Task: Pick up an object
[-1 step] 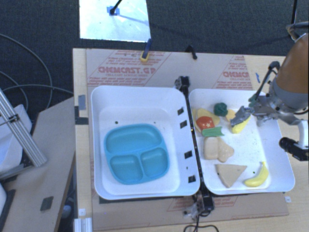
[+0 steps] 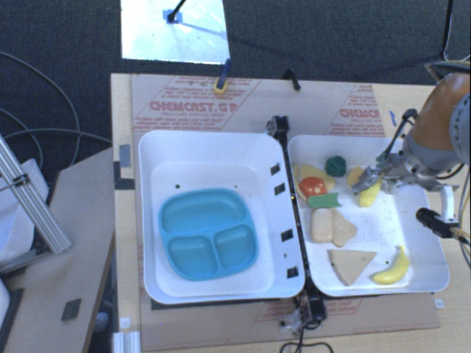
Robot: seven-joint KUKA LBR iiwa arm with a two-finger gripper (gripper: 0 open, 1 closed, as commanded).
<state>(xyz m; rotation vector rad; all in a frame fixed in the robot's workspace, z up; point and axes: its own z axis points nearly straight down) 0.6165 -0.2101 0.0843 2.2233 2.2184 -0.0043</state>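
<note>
The right bin (image 2: 434, 271) holds several toy foods: a dark green piece (image 2: 336, 165), a red and orange piece (image 2: 313, 185), a pale green strip (image 2: 324, 201), two tan bread-like pieces (image 2: 331, 228), a tan wedge (image 2: 352, 263) and a yellow banana (image 2: 392, 268). My gripper (image 2: 366, 184) reaches in from the right and hangs low over the upper middle of this bin. Its tip is right at a small yellow piece (image 2: 370, 195), with another yellow bit (image 2: 355, 174) just to its left. The tip hides where they meet.
The left bin (image 2: 162, 160) holds a blue divided tray (image 2: 208, 232). A black divider with clips (image 2: 288, 197) runs between the bins. A black part of the arm (image 2: 434, 223) hangs over the right bin's right side. A yellow clip (image 2: 220, 87) lies on the cardboard behind.
</note>
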